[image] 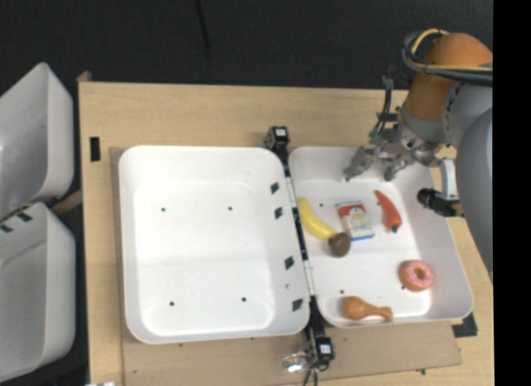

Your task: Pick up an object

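nearest the camera, at the front of the right bin (455,293), lie a tan drumstick-shaped toy (363,310) and a pink ring doughnut (416,276), both smooth and rounded, well apart from each other. further in sit a curved yellow banana (314,220) touching a small brown lump (339,245), then a flat red-and-white box (356,219) just beside them, and a slender red chilli (388,210) toward the right wall. any of these could serve as the object to pick; none is held. at the far edge of this bin the tool (379,163) hangs above the bin floor with its two fingers splayed, released and grasping nothing. for a sound pick, a judgement only: the chilli and the box lie closest beneath it; the chilli's narrow body suits a pinch across its width, whereas the flat box offers little height, and the glossy rounded toys may slip. the left bin (133,235) is shallow, white, smooth plastic. both bins rest on a pale wood-grain surface (207,110).
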Robot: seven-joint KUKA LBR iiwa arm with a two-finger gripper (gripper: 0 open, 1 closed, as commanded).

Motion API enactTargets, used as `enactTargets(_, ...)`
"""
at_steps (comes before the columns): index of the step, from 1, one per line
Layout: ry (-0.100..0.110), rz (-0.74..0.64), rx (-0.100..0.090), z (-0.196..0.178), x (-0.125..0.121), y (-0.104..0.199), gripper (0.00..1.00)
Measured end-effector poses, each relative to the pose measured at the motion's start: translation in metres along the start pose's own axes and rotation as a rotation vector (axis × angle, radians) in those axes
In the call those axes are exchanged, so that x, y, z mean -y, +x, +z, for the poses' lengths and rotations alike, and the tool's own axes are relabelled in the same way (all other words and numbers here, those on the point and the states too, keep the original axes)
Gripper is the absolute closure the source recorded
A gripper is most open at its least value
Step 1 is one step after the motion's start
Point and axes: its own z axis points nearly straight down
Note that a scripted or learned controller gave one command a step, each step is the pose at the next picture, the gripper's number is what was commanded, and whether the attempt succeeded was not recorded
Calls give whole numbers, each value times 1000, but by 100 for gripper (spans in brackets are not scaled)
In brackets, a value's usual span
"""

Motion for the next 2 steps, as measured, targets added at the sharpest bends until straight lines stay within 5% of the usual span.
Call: enactTargets(2,-7,-3,-3,1,3,77,0)
